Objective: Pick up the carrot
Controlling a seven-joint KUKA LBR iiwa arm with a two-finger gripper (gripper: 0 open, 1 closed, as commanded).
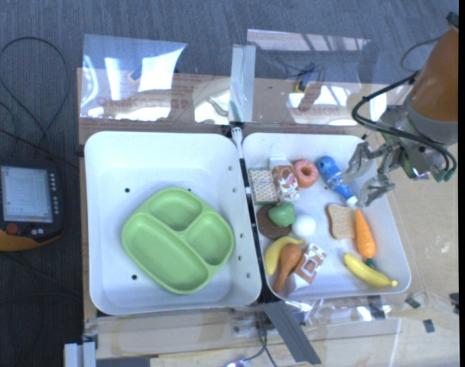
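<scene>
The orange carrot (362, 234) lies in the right bin (397, 239) near its right wall, with its green top pointing toward the front. A slice of bread (340, 221) touches its left side and a yellow banana (368, 271) lies just in front of it. My gripper (370, 176) hangs over the bin's back right part, a little behind the carrot and apart from it. It is open, with nothing between its fingers (360, 160). A blue bottle (332, 173) lies just to its left.
The right bin also holds a donut (304, 173), small boxes (272, 183), a green fruit on a brown disc (281, 215), a white egg (304, 225), and a second banana (274, 254). A green divided plate (179, 239) sits in the left bin (110, 167).
</scene>
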